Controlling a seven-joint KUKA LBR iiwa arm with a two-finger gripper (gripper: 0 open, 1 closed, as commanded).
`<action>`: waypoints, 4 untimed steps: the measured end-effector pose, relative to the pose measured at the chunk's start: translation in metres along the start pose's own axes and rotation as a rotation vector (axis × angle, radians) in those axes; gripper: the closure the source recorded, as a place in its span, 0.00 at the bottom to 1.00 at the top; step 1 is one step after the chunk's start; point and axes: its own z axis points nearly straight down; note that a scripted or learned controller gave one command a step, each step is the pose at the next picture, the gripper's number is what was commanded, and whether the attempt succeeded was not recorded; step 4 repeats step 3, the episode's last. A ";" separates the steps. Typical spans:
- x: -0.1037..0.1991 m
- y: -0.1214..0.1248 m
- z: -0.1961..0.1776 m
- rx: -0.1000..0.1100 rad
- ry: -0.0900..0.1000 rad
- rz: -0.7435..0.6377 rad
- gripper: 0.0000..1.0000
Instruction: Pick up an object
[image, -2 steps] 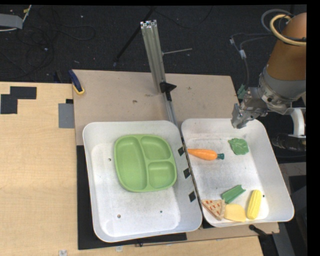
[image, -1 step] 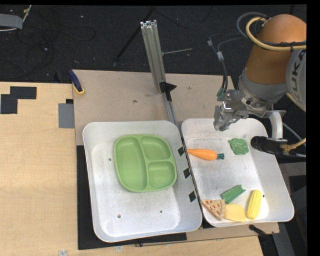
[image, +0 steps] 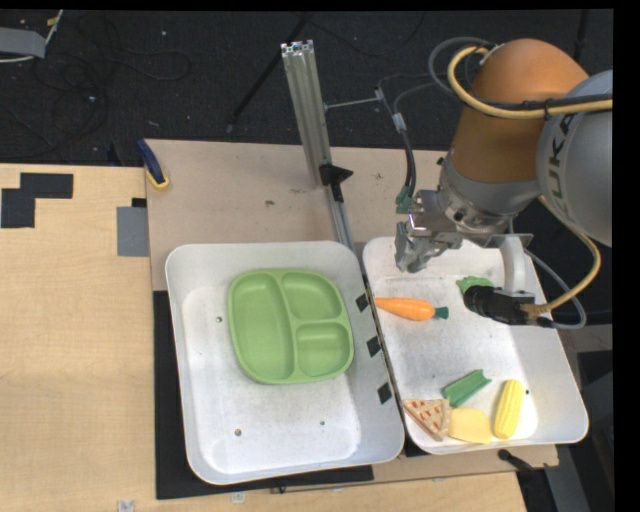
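You see the grey arm (image: 588, 160) with its orange band come in from the right. Its wrist is bent downward, so the gripper (image: 412, 258) points at the floor of the right-hand shallow white bin (image: 480, 345), near that bin's far left corner. From this slant you cannot tell how far the gripper is open. It appears to hold nothing.

The orange toy carrot (image: 405, 309) lies just on the near side of the gripper, apart from it and close to the bin's left wall. Its long axis runs across the bin from the left wall toward the right wall, dipping slightly toward the near edge at the right end. The pointed tip faces the left wall and the green leafy stub faces right.

A small green piece (image: 472, 285) lies further right in the far half of the bin. Toward the near edge you find a green block (image: 466, 386), a yellow corn cob (image: 508, 408), a pale yellow lump (image: 470, 427) and a toy pizza slice (image: 428, 415), all clustered close together.

The left-hand white bin (image: 200, 440) carries a light green divided plate (image: 291, 325), lying flat near its middle.
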 end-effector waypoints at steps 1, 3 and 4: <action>0.051 -0.009 0.028 0.001 0.000 0.000 1.00; 0.096 -0.020 0.050 -0.001 -0.002 0.004 0.00; 0.096 -0.020 0.050 -0.001 -0.002 0.004 0.00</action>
